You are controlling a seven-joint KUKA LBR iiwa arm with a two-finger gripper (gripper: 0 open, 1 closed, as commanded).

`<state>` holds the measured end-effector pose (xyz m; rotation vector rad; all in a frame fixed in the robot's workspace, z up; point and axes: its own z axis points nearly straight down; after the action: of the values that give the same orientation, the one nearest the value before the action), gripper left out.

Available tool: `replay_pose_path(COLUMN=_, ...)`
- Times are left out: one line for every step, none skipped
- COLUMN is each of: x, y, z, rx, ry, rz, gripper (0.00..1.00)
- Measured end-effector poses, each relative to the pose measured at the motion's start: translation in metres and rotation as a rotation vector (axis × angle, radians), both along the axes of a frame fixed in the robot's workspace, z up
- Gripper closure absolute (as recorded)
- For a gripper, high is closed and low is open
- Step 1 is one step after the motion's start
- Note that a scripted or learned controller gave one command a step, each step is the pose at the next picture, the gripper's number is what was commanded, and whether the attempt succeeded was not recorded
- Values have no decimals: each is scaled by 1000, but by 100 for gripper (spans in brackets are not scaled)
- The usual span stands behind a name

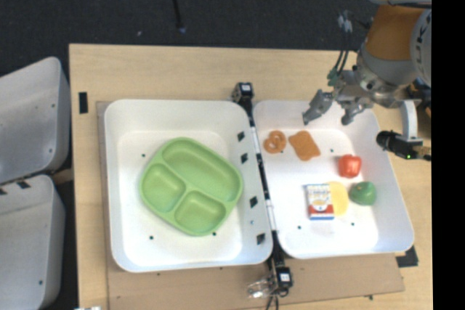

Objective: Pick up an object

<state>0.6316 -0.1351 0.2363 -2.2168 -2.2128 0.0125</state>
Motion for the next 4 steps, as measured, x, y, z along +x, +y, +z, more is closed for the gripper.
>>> replay_pose_path(x=2, y=0, z=8, rx=-1, ry=-13, rz=2, gripper=0)
replay_pose_path(x=6, y=0, z=-54, rx=-3, ry=-9, rz=1, gripper=0)
replay_pose_path(x=-4, y=-1, z=-111, rx=-3, ry=-9, rz=0, gripper=0)
replay_pose_path(x=-4, y=-2, z=-136, rx=-4, ry=-12, rz=-3, gripper=0)
